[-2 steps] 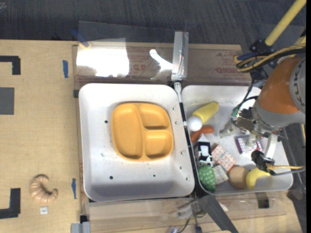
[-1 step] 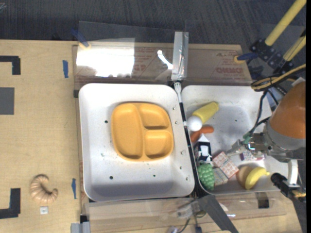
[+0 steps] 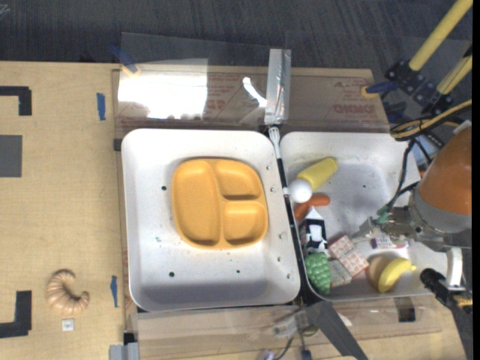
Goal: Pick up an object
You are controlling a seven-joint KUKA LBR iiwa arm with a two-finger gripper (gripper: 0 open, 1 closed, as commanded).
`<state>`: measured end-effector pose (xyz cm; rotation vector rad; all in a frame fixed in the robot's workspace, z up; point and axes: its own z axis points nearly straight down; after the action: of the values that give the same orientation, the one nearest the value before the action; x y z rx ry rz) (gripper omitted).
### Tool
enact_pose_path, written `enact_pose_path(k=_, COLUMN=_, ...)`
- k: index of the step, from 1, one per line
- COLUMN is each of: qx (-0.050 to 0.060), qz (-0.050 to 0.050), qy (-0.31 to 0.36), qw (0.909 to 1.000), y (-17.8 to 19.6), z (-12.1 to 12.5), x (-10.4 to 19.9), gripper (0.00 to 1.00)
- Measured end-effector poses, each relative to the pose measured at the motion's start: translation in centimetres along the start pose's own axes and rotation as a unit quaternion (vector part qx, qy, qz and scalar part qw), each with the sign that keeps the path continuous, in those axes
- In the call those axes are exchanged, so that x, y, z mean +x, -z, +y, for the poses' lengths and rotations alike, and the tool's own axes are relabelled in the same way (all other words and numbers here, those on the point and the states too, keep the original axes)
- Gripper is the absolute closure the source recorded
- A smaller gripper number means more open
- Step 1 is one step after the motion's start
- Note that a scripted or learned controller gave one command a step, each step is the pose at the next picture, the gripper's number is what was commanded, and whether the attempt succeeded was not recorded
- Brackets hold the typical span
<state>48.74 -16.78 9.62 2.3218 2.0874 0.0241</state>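
- Banana [image 3: 395,273] is the piece I would go for. It lies in the right bin [image 3: 367,175], at the near right corner, pressed against a tan rounded lump [image 3: 379,262].
- The gripper [image 3: 386,228] hangs over that bin just beyond the banana. From this angle I cannot tell whether it is wide or narrow, and I see nothing held in it.
- The banana looks smooth, glossy and curved, so I expect a pinch across the bend could squirt it sideways.
- The bin wall is close. A descent there could catch the rim or trap the banana in the corner.
- The checked flat packet [image 3: 347,255] sits beside the lump and partly overlaps its neighbours. It looks thin and flimsy, and it could get nipped by mistake.
- The green knobbly piece [image 3: 318,270] and the yellow bottle [image 3: 319,172] are rounded and likely to roll if nudged.
- The left bin [image 3: 142,201] holds a hard orange divided plate [image 3: 219,201], well apart from the risk.
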Motion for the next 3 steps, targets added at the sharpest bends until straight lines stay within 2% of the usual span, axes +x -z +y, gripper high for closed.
enact_pose_path(k=1, qx=0.005, qz=0.001, qy=0.142, qw=0.9899, y=-0.4, z=-0.2, x=-1.4, gripper=0.00)
enact_pose_path(k=2, qx=-0.001, qz=-0.001, qy=0.142, qw=0.9898, y=0.9, z=0.2, x=-1.3, gripper=1.00)
enact_pose_path(k=3, qx=0.006, qz=0.005, qy=0.115, qw=0.9933, y=0.5, z=1.0, x=-1.6, gripper=1.00)
